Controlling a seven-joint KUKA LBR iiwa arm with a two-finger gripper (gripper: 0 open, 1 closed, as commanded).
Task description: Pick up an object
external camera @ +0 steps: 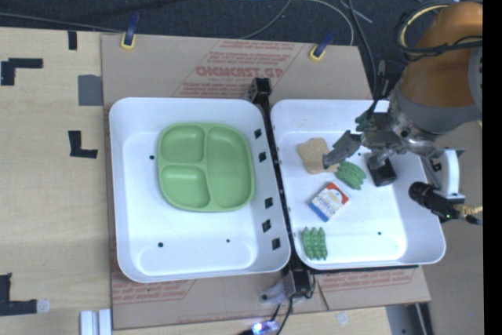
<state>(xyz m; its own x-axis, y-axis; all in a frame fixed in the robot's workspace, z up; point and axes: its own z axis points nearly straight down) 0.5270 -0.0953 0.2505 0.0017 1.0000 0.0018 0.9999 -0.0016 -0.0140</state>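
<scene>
Gripper: the gripper (362,157) is being held low over the right bin, with its two dark fingers spread apart and nothing being gripped between them (one finger is pointing left toward the tan piece, the other is pointing down).
Arm: the arm (439,74) is being seen reaching in from the right, its orange band sitting above the grey wrist.
Green vegetable: a green vegetable (351,174) is being seen lying just below the left finger, close enough that contact cannot be told.
Tan piece: a tan food-shaped piece (313,154) is lying just left of the finger's tip, near the bin's left wall.
Small packet: a small white packet (329,202) with red and blue print is lying tilted, below the vegetable and apart from it.
Green block: a ridged dark green block (314,243) is lying near the bin's front left corner, well apart from the gripper.
Right bin: the right bin (408,247) is being used to hold all four objects.
Left bin: the left bin (133,247) is being occupied by a light green divided plate (206,167) (three compartments), lying flat near its middle.
Bench: both bins are being borne on a cardboard sheet (235,63) that is clamped at its far edge.
</scene>
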